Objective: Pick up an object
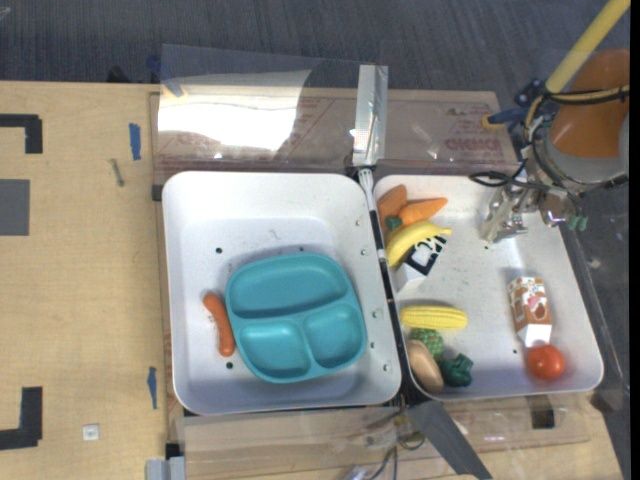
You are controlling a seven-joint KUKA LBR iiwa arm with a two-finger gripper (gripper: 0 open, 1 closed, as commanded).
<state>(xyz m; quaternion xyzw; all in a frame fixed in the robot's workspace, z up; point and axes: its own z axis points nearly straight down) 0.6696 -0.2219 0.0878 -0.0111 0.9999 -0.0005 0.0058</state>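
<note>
Two shallow white plastic bins with rounded corners sit side by side on a pale wooden bench; the left bin (190, 208) holds a teal plastic divided plate (295, 315) with three smooth compartments, and just left of it a slim orange toy sausage (219, 323) lying lengthwise, near the plate's rim but apart from it.

The right bin (580, 298) carries a scatter of glossy toy foods; at its far left corner an orange toy carrot (412, 206) lies beside a curved yellow toy banana (415, 238), which overlaps a small black-and-white card (424, 259); nearer, a ridged yellow toy corn cob (433, 317) lies crosswise, and at the near left corner a tan egg-shaped toy (424, 366) touches a knobbly green toy broccoli (455, 368); along the right side a red-and-white printed packet (529, 306) lies lengthwise, with a round red toy tomato (546, 362) just beside its near end.

The metallic two-finger gripper (505, 220) hangs over the far part of the right bin, above bare white floor; nothing lies between its fingers, and whether they stand wide or narrow cannot be told; the packet is the nearest thing, on the near side and well apart; the banana lies to its left.
</note>
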